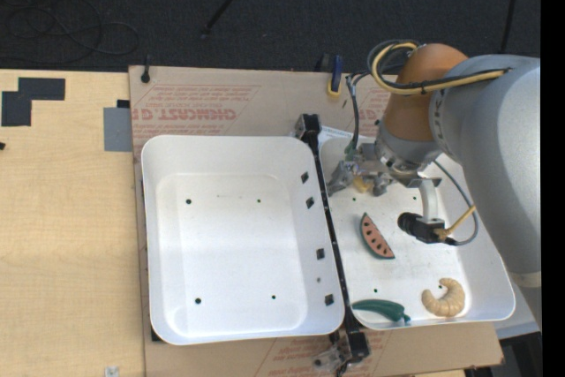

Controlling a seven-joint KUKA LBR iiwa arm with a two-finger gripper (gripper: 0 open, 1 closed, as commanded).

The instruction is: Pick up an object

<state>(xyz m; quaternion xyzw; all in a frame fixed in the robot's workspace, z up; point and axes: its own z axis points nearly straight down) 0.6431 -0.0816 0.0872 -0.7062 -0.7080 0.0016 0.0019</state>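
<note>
My gripper (357,178) hangs low over the far left part of the right bin (481,265), close to the divider between the bins. A watermelon-slice toy (376,237), red with a green rind, lies on the bin floor just in front of the gripper and apart from it. A pale beige curled croissant-like piece (444,297) rests near the bin's front right corner. A dark green curved object (381,309) lies along the front rim. Something small and yellowish shows at the gripper, too unclear to name.
The left bin (146,190) stands beside the right one, with black clips along the shared edge (320,216). The grey arm with its orange band (424,93) covers the right bin's far right side. Cardboard lies under both bins.
</note>
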